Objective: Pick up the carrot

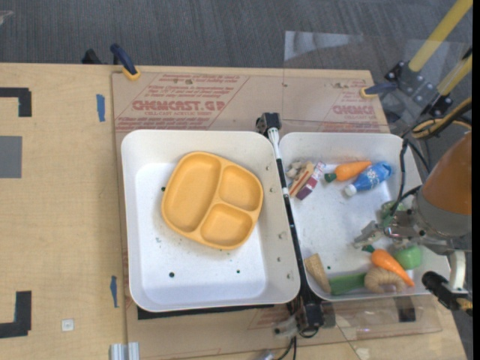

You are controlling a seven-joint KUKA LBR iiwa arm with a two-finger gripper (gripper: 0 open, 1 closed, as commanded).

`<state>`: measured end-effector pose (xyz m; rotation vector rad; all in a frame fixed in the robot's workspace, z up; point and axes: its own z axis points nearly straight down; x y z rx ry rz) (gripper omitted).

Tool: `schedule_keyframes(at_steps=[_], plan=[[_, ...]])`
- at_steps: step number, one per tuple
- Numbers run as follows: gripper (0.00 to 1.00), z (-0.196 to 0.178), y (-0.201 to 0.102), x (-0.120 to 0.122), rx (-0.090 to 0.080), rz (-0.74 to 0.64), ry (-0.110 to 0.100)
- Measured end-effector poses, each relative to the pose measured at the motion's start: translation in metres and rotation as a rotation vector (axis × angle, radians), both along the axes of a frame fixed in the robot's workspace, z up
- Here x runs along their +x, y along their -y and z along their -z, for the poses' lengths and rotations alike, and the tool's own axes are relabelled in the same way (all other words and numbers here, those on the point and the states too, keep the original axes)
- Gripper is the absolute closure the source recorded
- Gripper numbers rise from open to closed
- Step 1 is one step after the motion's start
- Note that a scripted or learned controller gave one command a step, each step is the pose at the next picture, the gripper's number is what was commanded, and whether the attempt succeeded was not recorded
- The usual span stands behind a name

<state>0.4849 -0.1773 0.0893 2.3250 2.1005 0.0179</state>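
- Tapered orange carrot with green top [393, 266] lies in the right white bin [341, 223]; I'm approaching
- Gripper [375, 235] hovers just beside it; whether apart or together, I cannot tell; next I must lower over it

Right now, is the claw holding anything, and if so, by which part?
It cannot be told. The claw sits low in the right bin, just above a carrot, but its tips are too cluttered to show a hold on anything.
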Motion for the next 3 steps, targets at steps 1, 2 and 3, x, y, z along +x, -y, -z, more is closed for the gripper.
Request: schedule_keyframes(at_steps=[1, 2, 3], plan=[[0.0, 0.0, -0.001, 0.0, 0.0, 0.311, 0.001], [0.0, 0.0, -0.044, -0.001, -0.006, 0.059, -0.001], [0.0, 0.0, -0.001, -0.001, -0.003, -0.044, -0.001]])
